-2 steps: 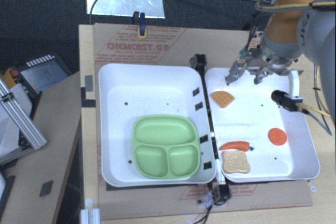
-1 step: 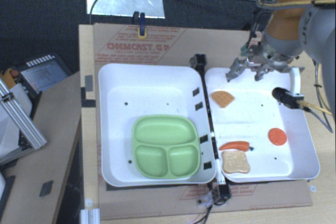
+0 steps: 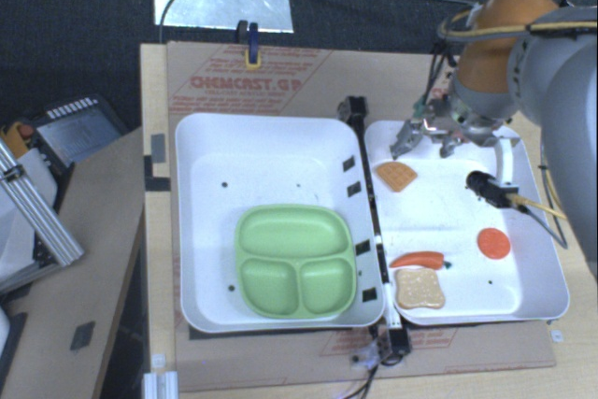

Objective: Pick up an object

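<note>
Right bin's (image 3: 447, 212) middle seems clear between waffle (image 3: 396, 175), sausage (image 3: 418, 260) and orange disc (image 3: 493, 243).

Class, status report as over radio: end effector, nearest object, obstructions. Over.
End effector open, holding nothing, above right bin's far end. Tan waffle piece nearest, lying flat, untouched. Nothing on it, nothing touching it.

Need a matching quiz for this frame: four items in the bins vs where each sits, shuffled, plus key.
1 green plate
2 toast slice
3 orange disc
4 waffle piece

A right bin, lower-left corner in view
B left bin
C right bin, nearest the hand
D right bin, toward its right side

Pairs: 1-B, 2-A, 3-D, 4-C
</note>
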Controlling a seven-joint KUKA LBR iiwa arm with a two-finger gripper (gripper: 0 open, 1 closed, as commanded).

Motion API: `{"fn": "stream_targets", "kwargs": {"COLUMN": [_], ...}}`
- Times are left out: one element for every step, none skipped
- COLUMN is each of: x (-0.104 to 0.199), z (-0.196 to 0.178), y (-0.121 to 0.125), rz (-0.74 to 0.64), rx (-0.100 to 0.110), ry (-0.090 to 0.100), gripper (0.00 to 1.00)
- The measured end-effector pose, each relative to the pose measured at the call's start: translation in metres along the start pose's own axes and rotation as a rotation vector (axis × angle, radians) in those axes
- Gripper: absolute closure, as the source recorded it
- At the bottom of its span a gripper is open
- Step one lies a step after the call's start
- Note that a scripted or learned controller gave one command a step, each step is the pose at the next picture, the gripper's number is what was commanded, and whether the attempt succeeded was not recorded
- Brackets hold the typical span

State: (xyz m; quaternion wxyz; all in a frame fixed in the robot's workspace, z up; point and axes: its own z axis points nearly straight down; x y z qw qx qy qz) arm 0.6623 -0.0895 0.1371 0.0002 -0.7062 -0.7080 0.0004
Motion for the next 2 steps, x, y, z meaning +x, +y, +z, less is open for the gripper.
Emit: {"fn": "stream_targets", "kwargs": {"x": [0.001,0.001], "z": [0.047,0.035], "y": [0.004,0.003], "rz": [0.001,-0.002], "rx": [-0.012,-0.011], "ry": [0.002,0.000], "gripper": [0.00,1.00]}}
